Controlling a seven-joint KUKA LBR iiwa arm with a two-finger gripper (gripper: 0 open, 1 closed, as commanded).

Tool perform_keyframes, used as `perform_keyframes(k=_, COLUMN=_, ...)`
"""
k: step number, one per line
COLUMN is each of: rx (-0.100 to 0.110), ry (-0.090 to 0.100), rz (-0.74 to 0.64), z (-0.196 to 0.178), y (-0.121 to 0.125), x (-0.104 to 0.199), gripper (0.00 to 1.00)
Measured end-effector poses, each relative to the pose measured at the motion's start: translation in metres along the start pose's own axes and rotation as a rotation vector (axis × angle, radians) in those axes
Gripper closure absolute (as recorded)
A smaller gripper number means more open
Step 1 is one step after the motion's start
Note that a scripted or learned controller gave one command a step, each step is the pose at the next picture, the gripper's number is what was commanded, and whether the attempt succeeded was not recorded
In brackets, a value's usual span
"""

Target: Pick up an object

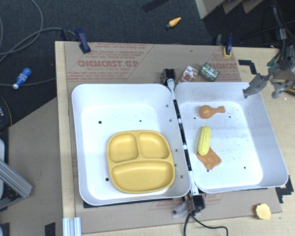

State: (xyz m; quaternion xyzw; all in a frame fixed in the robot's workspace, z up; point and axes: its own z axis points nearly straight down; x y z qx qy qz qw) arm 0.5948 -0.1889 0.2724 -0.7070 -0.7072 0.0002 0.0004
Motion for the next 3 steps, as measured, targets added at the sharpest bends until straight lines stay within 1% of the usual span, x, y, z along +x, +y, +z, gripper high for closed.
perform_keyframes(k=1, rx=0.014, ry=0.006, rz=-0.003, z=0.128, y=-0.039, x=0.059, gripper=0.00)
perform_keyframes(k=2, rx=0.007, ry=0.003, rz=-0.003, z=0.192, y=-0.048, x=0.099, gripper=0.00)
perform_keyframes(k=3, rx=-0.002, ry=0.000, rz=0.001, z=0.178, y=-0.045, x=0.096, gripper=1.00)
